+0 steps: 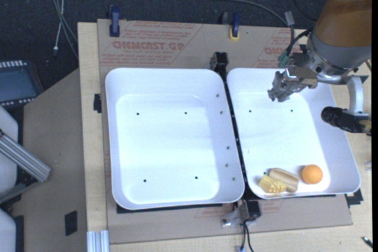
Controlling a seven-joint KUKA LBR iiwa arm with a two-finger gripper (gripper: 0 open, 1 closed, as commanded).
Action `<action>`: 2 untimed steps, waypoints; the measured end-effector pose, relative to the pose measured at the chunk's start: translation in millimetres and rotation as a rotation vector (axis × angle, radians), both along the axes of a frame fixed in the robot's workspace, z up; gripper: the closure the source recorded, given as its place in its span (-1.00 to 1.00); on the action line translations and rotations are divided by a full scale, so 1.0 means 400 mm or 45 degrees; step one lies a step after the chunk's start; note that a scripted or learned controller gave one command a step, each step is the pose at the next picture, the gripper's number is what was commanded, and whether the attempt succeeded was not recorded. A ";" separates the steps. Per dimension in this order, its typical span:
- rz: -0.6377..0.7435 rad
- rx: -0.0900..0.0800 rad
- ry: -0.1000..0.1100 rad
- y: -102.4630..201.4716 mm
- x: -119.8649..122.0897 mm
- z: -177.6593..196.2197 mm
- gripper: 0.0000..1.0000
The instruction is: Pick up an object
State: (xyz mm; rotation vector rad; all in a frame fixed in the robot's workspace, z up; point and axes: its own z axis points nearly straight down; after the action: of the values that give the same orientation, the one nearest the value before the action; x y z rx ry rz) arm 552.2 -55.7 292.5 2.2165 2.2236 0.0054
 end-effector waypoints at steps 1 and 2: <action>-0.001 0.000 0.000 0.077 -0.119 0.087 1.00; 0.001 -0.001 0.007 0.181 -0.111 0.007 1.00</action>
State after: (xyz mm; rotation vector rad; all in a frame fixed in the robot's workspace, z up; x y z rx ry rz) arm 507.8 16.6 295.2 2.2186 2.2267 -0.0018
